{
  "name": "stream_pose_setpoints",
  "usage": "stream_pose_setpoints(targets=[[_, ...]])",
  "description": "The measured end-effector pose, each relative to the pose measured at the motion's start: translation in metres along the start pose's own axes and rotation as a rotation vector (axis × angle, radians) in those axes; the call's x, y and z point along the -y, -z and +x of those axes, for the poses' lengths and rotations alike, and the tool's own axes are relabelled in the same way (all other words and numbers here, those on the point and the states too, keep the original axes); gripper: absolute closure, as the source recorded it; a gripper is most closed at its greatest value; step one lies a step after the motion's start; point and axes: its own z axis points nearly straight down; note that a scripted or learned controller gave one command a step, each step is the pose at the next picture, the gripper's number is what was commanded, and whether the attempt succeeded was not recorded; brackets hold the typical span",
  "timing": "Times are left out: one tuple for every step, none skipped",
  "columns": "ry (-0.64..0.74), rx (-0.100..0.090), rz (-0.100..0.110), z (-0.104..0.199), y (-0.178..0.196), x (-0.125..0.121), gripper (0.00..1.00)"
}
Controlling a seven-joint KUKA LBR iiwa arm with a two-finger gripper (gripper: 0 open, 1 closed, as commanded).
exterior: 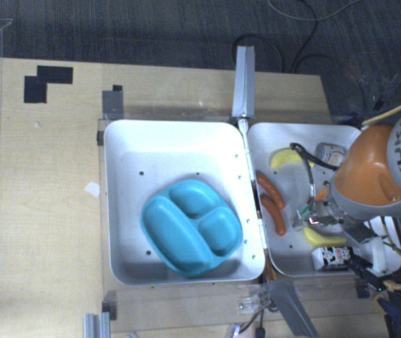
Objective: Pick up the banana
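Down in the right-hand white bin (285, 263) my hand (312, 217), grip hidden so I cannot tell its state, hangs just above the curved yellow banana (325, 237) lying at the near side, not yet lifted.

One overhead cam — slanted over both bins (116, 189).

The arm (376, 167) covers the right bin's (285, 263) right side. Two sausages (272, 201) line its left wall. Open floor remains between them and the arm. The tray (190, 225) occupies the left bin's (126, 153) near half; its far half is clear.
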Motion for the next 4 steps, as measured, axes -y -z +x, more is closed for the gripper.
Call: stream_pose_setpoints(targets=[[-0.073, -0.009, 0.015, 0.044, 0.137, -0.024, 1.00], [-0.067, -0.008, 0.010, 0.044, 0.148, -0.026, 1.00], [-0.067, -0.008, 0.011, 0.044, 0.147, -0.026, 0.00], [-0.061, -0.010, 0.018, 0.074, 0.151, -0.011, 0.00]])
